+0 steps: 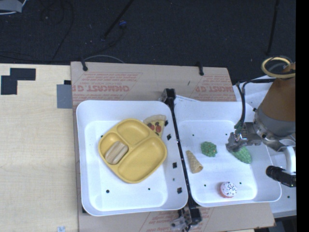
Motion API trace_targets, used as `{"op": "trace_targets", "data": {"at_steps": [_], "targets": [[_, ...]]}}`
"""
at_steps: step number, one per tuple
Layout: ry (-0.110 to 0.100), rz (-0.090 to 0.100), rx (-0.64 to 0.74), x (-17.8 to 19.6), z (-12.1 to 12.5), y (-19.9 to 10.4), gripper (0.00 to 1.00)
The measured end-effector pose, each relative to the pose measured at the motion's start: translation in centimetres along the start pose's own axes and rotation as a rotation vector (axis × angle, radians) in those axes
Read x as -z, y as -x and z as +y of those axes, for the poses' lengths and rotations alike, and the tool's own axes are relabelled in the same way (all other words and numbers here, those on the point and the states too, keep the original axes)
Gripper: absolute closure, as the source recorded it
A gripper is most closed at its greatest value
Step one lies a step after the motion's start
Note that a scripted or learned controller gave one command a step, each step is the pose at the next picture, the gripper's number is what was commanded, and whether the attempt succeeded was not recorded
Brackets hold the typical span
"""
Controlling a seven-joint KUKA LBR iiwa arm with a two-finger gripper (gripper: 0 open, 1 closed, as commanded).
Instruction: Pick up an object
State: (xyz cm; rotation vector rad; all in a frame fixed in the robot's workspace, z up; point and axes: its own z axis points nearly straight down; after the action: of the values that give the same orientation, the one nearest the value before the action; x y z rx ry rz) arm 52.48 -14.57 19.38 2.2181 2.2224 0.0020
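Note:
In the right bin, my gripper hangs low at the right side, directly over the upper left end of a green leafy toy. Whether it touches the toy is hidden by the wrist. A second green piece, like a broccoli floret, lies to its left. A tan cone lies nearer the bin's left wall. A pink and white speckled cupcake sits near the front edge.
The left bin holds a yellow divided plate with a tan bread roll in one compartment. A pizza slice lies behind the plate. A black divider separates the bins.

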Motion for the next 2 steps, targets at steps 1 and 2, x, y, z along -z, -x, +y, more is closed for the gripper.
{"op": "trace_targets", "data": {"at_steps": [1,2], "targets": [[-0.001,0.0,0.0,4.5,0.3,0.7,1.0],[0.001,-0.001,0.0,9.7,0.4,0.8,1.0]]}}
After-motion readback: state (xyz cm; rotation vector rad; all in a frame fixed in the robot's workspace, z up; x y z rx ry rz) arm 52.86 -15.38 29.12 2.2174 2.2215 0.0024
